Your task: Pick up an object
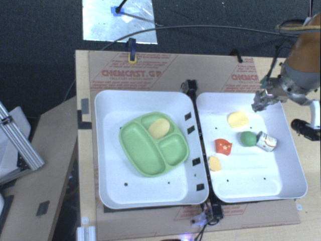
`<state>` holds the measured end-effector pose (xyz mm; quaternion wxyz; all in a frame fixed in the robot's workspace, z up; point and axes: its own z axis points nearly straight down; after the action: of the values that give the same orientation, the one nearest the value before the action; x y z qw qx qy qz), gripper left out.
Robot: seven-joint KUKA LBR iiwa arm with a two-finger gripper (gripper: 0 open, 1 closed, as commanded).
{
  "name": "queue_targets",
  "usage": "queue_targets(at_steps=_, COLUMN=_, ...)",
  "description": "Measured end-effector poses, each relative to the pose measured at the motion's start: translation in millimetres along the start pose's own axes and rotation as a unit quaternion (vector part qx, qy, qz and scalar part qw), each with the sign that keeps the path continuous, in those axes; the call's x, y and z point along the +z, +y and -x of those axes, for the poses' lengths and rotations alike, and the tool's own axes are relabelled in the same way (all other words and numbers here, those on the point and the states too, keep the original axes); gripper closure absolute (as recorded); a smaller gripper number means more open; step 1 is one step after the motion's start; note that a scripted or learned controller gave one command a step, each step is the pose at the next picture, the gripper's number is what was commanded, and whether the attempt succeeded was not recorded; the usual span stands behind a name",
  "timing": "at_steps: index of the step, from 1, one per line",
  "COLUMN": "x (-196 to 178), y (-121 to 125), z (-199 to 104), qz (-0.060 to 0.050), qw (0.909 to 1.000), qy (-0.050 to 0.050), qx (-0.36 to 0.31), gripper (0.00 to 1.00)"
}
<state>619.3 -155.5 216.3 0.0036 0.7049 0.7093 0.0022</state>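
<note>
The grey arm with its orange band [303, 59] is entering from the right, partly cut off by the frame edge, its two-finger gripper [261, 102] hanging above the right shallow white bin [251, 185]; whether anything sits at its tips, I cannot tell. The green divided plastic tray [145, 154] in the left white bin [108, 134] is carrying a yellow rounded lump [159, 128]. Lying apart from the gripper are a pale yellow soft block [237, 119], a small white can [266, 142] touching a green ball [248, 138], a red packet [223, 146] and a small orange-yellow piece [214, 163].

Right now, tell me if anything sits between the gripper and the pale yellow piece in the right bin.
Nothing visible does. The gripper hovers over the right bin's far corner, and the pale yellow piece lies just ahead of it on bare bin floor. The green ball and small can sit nearer the camera, off that line.
</note>
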Motion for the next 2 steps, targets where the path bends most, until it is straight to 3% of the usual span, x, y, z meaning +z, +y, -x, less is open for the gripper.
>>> queue_targets(at_steps=2, x=3.0, y=-44.1, z=-91.7, qz=-0.005, qw=1.0000, qy=0.002, qx=-0.001, gripper=1.00)
